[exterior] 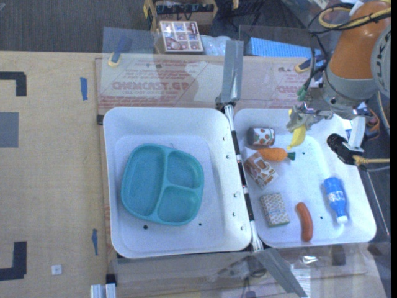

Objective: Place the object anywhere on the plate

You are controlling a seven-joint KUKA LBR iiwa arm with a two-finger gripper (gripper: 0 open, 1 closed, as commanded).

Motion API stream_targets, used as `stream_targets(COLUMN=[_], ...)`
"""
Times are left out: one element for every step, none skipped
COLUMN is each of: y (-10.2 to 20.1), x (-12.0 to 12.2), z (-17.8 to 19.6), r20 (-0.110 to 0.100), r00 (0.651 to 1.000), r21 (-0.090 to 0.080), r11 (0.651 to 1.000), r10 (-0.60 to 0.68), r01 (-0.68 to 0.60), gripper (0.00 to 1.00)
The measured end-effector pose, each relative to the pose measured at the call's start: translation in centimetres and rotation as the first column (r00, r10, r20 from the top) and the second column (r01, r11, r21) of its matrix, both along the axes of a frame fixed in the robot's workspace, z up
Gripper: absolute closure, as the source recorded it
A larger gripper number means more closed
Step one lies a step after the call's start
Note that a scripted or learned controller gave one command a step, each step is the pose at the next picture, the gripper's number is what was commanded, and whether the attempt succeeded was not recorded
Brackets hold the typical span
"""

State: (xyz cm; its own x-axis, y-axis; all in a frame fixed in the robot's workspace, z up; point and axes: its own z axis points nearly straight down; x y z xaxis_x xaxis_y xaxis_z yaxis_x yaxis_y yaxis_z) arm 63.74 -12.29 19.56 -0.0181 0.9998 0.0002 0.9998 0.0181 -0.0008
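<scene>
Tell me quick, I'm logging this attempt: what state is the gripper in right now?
Gripper: above the right white bin, with a yellow banana-shaped toy hanging just below it; open, closed or holding cannot be told.

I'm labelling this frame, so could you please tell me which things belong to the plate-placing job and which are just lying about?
Job in hand:
- teal divided plate in the left bin
- tool
- yellow banana beneath the tool, in the right bin

Lying about, right bin:
- can
- carrot
- patterned carton
- sponge block
- sausage
- blue bottle
</scene>
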Motion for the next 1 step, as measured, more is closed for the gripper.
stream_targets(y=[7.87], x=[-1.87], z=[0.54], r20=[-0.003], r00=[0.98], r21=[0.001], r11=[0.98], r10=[0.201], r01=[-0.201], gripper=[1.0])
